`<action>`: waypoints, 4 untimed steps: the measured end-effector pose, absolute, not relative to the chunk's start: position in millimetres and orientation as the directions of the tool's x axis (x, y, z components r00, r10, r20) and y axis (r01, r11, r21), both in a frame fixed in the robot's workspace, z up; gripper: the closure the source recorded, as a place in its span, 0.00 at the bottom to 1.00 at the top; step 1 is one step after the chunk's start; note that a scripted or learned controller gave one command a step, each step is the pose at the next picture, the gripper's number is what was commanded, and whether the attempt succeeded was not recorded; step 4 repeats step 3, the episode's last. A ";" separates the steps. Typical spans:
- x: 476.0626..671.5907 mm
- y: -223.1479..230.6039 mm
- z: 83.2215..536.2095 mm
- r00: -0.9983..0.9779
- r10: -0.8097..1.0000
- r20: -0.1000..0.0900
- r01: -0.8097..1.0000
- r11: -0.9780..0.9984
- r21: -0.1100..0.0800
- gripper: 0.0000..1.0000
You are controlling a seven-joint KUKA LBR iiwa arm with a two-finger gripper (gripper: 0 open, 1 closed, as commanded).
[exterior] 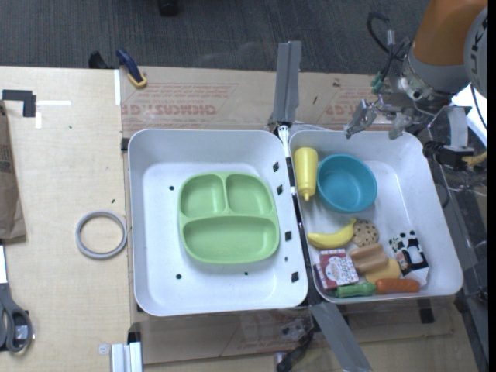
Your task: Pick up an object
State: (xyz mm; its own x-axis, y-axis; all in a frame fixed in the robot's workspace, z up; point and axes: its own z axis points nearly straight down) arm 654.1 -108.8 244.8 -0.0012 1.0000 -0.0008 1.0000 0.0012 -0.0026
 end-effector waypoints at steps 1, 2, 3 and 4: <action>622.0 -137.0 91.0 -0.022 1.000 -0.003 1.000 0.022 -0.002 0.00; 619.8 -149.3 101.3 -0.013 1.000 -0.023 1.000 0.013 -0.003 1.00; 645.5 -73.3 193.8 0.162 0.987 -0.005 0.987 -0.162 0.004 1.00; 645.5 -73.3 193.8 0.162 0.987 -0.005 0.987 -0.162 0.004 1.00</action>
